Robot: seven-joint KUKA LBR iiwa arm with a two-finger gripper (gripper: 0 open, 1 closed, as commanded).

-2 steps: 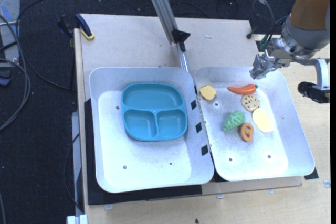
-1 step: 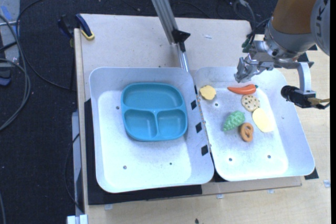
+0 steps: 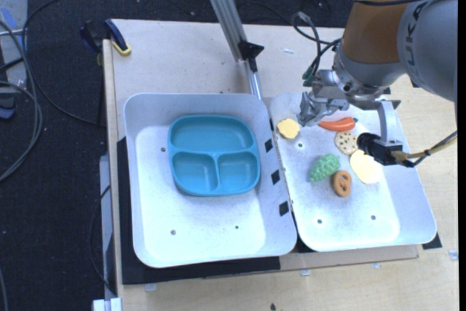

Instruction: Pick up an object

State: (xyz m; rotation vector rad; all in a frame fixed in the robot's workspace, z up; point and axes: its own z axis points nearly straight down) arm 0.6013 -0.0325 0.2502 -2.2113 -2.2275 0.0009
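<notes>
Two white bins side by side on bench. Left bin [image 3: 145, 229]: blue divided tray [image 3: 215, 154], nothing else. Right bin [image 3: 408, 218]: cluster of small items toward far end — yellow piece [image 3: 288, 129] near inner wall, orange-red carrot-like piece [image 3: 336, 124], round brown cookie [image 3: 346, 142], green leafy lump [image 3: 324, 167], small brown ring [image 3: 341, 183], pale yellow piece [image 3: 366, 167]. Gripper [image 3: 314, 110] low over far end of right bin, between yellow piece and carrot-like piece, just beside both. Finger opening: cannot tell, detail too small and dark. Nothing visibly lifted; all items apparently resting on bin floor. Judgement: task at approach or early grasp stage, likely target yellow or carrot-like piece. Closing, lift and confirmation of hold all left to do.
</notes>
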